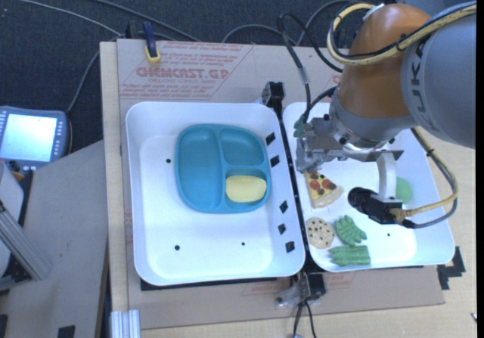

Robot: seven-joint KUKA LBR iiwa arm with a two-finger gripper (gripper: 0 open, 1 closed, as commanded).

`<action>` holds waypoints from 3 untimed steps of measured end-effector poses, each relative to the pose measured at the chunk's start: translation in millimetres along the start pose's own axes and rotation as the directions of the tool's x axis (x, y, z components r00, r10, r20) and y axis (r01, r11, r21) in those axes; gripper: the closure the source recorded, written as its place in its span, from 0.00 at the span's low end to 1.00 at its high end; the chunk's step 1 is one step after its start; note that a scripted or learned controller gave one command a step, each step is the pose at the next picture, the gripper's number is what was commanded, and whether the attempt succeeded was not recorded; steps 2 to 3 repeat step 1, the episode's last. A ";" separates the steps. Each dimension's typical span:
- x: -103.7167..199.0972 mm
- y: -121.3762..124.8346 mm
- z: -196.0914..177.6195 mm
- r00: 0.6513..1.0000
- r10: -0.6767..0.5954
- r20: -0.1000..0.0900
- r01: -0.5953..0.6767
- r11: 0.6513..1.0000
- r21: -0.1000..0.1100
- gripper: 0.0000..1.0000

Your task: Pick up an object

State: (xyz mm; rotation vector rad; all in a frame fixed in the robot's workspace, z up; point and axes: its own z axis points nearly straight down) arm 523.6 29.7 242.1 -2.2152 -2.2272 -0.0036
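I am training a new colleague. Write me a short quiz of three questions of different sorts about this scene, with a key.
1. True or false: the yellow item lies in a compartment of the blue tray.
2. Which bin holds the pizza slice? A) left bin B) right bin C) neither
3. Fill in: the cookie lies beside two ____ items.

Key: 1 true. 2 B. 3 green.
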 end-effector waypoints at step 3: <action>52.1 5.6 2.9 1.000 0.000 0.000 0.000 1.000 0.001 1.00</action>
